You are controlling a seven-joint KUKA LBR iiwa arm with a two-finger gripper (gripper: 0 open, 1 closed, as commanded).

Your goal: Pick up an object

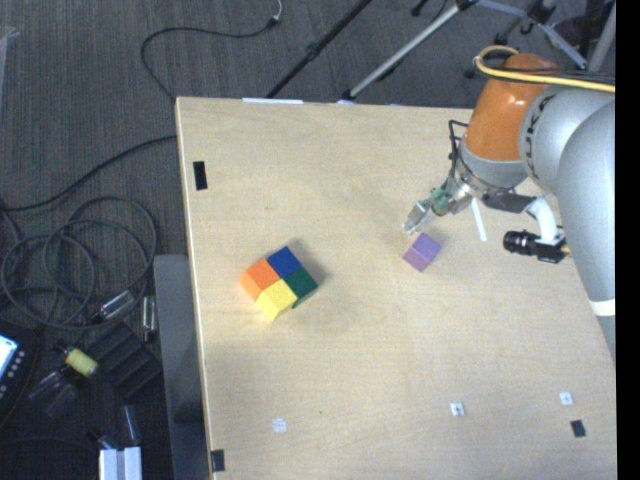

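From my remote seat I see the pale wooden tabletop (350, 388) with wide open room in its near half and along its left edge, where only a black tape mark (200, 175) sits. The small purple cube (422, 252) lies flat on the surface, right of centre, well apart from the four-coloured block cluster (279, 282) — orange, blue, green, yellow — to its left. The gripper (425, 211) hangs just above and beside the purple cube, tilted down-left; its fingers look slightly parted with nothing between them — the cube is not held.
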